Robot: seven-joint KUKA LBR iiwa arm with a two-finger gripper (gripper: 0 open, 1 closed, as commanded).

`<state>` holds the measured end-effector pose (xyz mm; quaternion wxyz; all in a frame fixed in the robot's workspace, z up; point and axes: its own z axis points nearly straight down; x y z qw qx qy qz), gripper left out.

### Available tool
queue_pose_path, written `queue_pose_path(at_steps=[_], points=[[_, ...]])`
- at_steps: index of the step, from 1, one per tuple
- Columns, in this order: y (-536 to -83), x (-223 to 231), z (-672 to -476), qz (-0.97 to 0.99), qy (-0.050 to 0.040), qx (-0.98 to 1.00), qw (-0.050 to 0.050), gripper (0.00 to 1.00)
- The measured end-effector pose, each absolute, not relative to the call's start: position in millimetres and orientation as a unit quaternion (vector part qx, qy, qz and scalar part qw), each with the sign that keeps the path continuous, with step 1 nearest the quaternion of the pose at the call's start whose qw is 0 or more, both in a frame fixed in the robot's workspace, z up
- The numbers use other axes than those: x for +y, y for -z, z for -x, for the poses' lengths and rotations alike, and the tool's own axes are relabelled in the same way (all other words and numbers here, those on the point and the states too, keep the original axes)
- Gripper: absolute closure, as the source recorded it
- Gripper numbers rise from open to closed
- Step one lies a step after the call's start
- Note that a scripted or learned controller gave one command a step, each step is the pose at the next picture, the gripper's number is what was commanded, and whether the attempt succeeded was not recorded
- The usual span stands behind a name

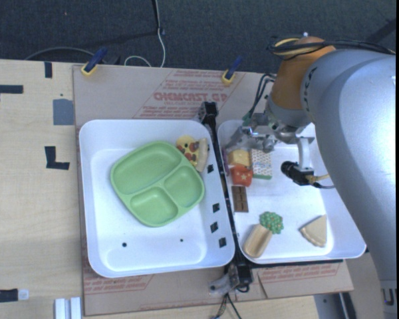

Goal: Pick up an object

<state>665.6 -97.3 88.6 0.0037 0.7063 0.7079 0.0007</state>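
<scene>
Camera view has the gripper (247, 145) low over the yellow block (239, 158) and red block (243, 175), right of centre in the right bin (339, 241), probably lining up a grab, though finger state is anyone's guess.

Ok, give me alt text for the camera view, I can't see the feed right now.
The arm's gripper hangs over the far left corner of the right bin, just above a yellow block and a red piece. Nearer in that bin lie toy broccoli and bread pieces. The left bin holds a green divided plate.
</scene>
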Motion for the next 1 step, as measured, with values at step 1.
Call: queue_pose_path(at_steps=[1], points=[[-90.4, -96.7, -649.6, -0.706, -0.0037, 0.708, 0.007, 0.00]])
